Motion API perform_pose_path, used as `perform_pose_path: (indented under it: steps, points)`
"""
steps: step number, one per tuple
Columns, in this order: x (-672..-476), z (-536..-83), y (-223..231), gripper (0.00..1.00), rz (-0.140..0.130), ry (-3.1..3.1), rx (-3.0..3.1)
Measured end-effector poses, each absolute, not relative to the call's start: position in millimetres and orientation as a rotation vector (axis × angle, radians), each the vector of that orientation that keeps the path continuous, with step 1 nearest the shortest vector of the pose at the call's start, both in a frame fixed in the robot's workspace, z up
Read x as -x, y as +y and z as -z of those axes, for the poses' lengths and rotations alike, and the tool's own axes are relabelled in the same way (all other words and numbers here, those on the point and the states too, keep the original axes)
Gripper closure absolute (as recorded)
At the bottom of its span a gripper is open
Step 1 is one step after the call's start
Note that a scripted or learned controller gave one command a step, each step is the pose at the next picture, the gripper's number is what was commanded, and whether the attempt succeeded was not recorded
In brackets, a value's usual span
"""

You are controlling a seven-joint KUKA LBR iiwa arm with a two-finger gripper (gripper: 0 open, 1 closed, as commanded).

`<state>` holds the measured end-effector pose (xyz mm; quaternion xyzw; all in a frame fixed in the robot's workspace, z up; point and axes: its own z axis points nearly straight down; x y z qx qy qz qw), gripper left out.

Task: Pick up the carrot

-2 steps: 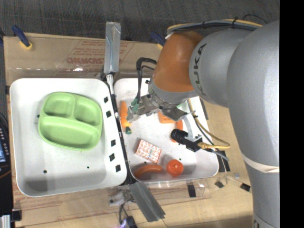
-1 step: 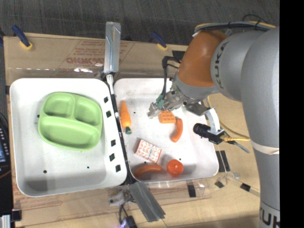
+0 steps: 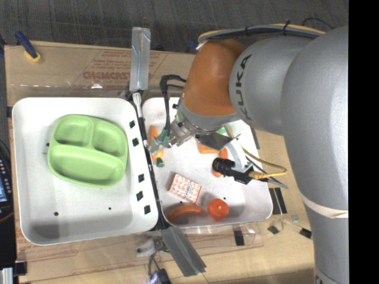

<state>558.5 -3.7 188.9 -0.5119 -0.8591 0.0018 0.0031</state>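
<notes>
Down in the right bin with the pincer, hard by the wall shared with the left bin. Just left of the pincer, touching or nearly so: a carrot; impossible to tell whether gripped. Close below the pincer: a small orange piece. Further below: a red-and-white patterned box, then an orange-brown dish and a round orange ball near each other. Right of the pincer, by the wrist: an orange wedge and a green scrap. Well left of the pincer, in the left bin: a green divided plate. Under both bins: a cardboard-covered surface.
</notes>
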Motion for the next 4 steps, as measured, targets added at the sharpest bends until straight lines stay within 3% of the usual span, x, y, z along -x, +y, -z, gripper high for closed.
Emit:
perform_pose_path:
  steps: [1,2,3,4]
  points:
    - [-568.9,-189,-74,0.0,-0.005,-2.685,1.624]
    - [-566.7,-205,-127,0.0,-0.006,-2.558,1.816]
    - [-567.8,-212,-126,1.0,-0.01,-2.559,1.807]
    - [-567.7,-212,-126,0.0,-0.01,-2.559,1.806]
